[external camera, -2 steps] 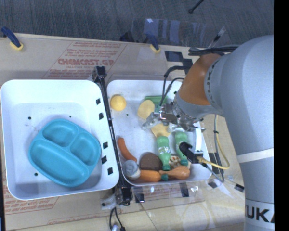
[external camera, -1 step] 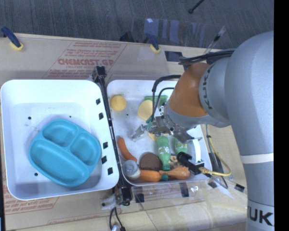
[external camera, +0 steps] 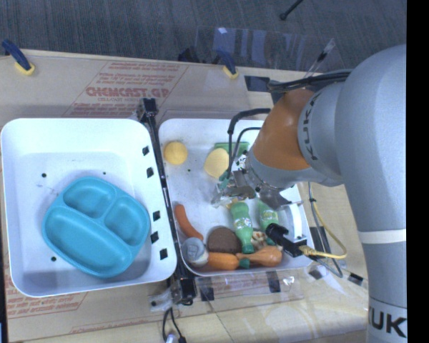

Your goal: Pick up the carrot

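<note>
An orange carrot (external camera: 266,256) with a green top lies along the front wall of the right bin (external camera: 200,131). Just left of it rests a second orange piece (external camera: 222,261), and a slim reddish-orange piece (external camera: 188,222) lies slanted by the bin's left wall. My gripper (external camera: 227,191) hangs over the middle of the right bin, behind and to the left of the carrot, just under a pale yellow fruit (external camera: 217,162). Nothing shows as held in it.
The right bin also holds a yellow ball (external camera: 175,152), two green bottles (external camera: 241,220) (external camera: 268,215), a brown lump (external camera: 222,239), a grey can (external camera: 194,250) and a green item (external camera: 239,148). A blue divided plate (external camera: 93,224) lies in the left bin (external camera: 28,141).
</note>
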Controlling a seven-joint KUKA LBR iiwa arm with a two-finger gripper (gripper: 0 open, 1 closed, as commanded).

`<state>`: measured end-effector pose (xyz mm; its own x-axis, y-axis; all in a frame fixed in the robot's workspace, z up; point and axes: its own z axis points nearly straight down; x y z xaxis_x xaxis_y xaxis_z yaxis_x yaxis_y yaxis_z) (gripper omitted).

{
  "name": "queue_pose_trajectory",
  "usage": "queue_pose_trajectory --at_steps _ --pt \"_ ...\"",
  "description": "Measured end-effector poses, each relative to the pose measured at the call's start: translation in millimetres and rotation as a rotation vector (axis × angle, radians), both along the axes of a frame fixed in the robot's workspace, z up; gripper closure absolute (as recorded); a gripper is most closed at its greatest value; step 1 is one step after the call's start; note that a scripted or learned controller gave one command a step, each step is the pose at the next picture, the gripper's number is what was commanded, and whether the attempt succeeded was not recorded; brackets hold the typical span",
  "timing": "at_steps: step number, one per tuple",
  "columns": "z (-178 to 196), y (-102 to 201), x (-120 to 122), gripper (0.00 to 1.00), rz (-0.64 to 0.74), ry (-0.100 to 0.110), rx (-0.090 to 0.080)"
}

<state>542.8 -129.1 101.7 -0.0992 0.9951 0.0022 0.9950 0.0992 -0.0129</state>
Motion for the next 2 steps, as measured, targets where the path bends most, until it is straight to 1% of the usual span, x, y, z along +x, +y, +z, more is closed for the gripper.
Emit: queue_pose_trajectory --at_steps 1,2 --pt "48.4 -0.6 -21.2 1.0 -0.491 -0.005 -0.004" --pt "48.0 -0.4 -21.4 0.0 -0.491 -0.004 -0.004"
